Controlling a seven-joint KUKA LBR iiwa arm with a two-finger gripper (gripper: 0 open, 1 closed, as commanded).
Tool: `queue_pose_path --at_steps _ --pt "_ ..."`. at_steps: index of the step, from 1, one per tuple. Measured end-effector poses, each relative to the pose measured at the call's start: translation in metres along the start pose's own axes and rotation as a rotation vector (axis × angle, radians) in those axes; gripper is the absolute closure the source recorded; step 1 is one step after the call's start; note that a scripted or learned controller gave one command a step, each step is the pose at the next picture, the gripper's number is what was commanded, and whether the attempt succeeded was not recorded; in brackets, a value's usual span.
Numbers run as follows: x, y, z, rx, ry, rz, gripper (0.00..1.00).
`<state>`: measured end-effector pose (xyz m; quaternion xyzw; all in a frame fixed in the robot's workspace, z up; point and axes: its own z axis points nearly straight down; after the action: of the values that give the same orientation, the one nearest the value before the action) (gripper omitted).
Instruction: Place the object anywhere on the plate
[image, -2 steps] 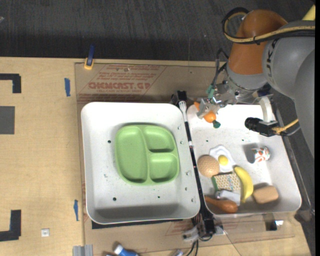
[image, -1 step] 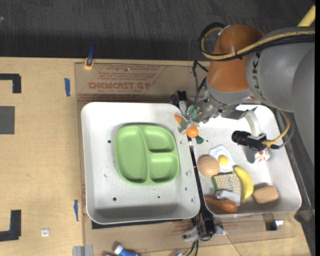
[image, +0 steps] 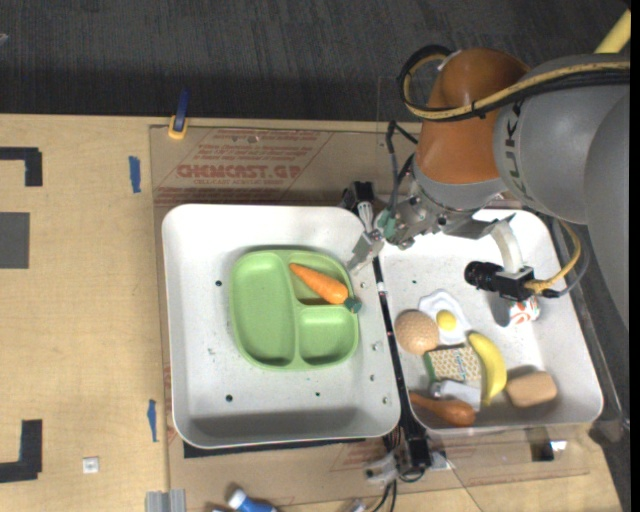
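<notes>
An orange carrot (image: 320, 283) lies on the green divided plate (image: 265, 310) in the left bin, across the plate's upper right compartment, its green tip pointing toward the divider between the bins. My gripper (image: 363, 232) hangs just up and right of the carrot, over the left bin's right rim. Its fingers stand apart with nothing between them, so it is open. The carrot is clear of the fingers.
The right bin (image: 570, 300) holds a brown egg (image: 415, 330), a fried egg (image: 443, 315), a banana (image: 488, 365), a bread roll (image: 530, 388), a sausage (image: 440, 408) and a small packet (image: 455, 362). White floor of the left bin (image: 200, 380) surrounds the plate.
</notes>
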<state>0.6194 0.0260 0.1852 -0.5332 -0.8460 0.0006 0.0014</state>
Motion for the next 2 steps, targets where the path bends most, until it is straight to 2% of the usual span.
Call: queue_pose_path --at_steps 1,2 --pt "0.000 0.002 -0.011 -0.005 -0.003 -0.001 1.00" --pt "0.023 0.042 -0.097 -0.013 -0.009 -0.260 1.00"
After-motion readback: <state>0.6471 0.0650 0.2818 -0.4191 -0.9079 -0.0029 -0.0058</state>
